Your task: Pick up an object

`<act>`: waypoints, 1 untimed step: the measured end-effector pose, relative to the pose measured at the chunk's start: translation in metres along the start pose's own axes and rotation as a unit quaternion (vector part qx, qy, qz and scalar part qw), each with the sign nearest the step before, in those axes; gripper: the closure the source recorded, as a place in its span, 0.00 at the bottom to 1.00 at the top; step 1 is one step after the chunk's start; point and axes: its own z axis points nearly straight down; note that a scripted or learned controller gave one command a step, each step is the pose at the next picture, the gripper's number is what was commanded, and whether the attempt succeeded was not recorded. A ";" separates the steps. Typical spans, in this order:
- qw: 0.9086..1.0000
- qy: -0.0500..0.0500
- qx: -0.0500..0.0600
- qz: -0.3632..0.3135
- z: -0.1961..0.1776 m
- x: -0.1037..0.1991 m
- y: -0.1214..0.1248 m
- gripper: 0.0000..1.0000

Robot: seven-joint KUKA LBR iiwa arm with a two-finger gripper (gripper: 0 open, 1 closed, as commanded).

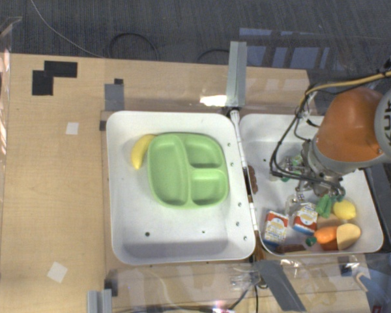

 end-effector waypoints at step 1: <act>0.999 0.003 0.001 0.050 -0.013 0.027 -0.065 0.00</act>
